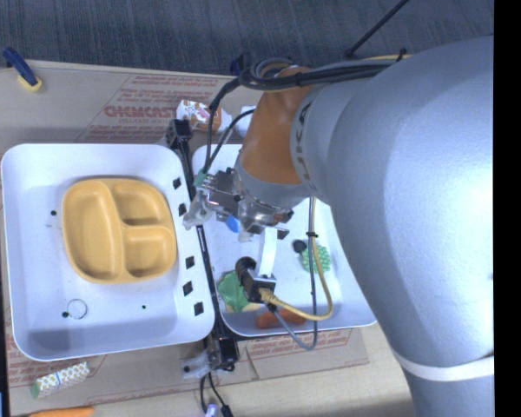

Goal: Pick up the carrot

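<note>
You're losing most of the right bin (352, 307) behind the arm (417, 189); the carrot (267, 321) is showing just an orange sliver by the near wall, the rest lying covered.

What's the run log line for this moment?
arm: over right bin | carrot: lying by that bin's lower rim, near green item | yellow tray: in left bin

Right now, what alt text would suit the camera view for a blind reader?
A large grey arm with an orange band reaches from the right over the right bin, covering most of it; a carrot lies at that bin's lower edge beside a green thing. The left bin holds a yellow divided plate.
</note>
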Tool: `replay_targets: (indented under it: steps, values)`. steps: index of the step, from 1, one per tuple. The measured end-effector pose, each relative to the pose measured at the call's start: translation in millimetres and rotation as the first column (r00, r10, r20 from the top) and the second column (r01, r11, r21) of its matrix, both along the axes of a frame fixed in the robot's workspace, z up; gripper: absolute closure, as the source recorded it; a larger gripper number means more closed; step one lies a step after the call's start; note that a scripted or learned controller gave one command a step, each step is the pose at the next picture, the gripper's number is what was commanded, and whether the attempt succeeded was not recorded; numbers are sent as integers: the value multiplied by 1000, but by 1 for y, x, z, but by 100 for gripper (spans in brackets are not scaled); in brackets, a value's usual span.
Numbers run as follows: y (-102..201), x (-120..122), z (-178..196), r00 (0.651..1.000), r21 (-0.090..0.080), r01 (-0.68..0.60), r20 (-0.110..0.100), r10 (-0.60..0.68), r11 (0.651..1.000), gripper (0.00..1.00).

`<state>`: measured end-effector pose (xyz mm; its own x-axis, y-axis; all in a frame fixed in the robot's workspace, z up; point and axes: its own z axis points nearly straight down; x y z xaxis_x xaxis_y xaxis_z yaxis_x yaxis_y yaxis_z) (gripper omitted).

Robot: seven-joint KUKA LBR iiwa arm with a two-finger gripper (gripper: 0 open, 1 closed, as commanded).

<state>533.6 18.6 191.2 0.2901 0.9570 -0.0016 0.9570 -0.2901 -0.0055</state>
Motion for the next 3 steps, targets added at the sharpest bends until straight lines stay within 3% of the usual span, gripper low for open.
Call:
replay_targets:
  steps: [1, 2, 3]
  values:
    - [47, -3, 0, 990, 3, -138, -3, 138, 990, 0]
    - [21, 11, 0, 729, 4, -685, 1, 685, 729, 0]
    - [35, 10, 0, 529, 6, -849, 2, 849, 529, 0]
